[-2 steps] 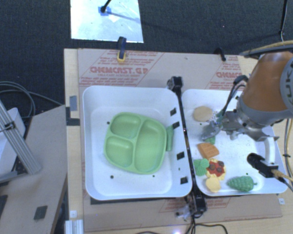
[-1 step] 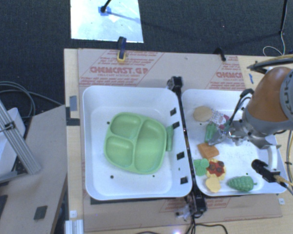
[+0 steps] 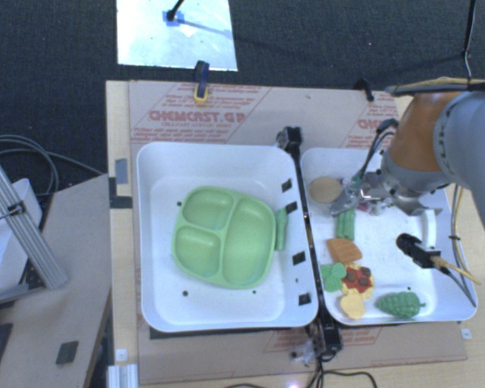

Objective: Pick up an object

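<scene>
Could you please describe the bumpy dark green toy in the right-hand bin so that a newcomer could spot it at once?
Look in the right bin, the one the arm reaches into, and go to its near edge. The bumpy green toy lies there, just right of a yellow piece. It alone is dark green with a knobbly surface.

The arm runs off the right edge and covers the far right part of the right bin, the tool is too small and blurred to read its fingers, and the clustered toy foods blur into one another.
</scene>
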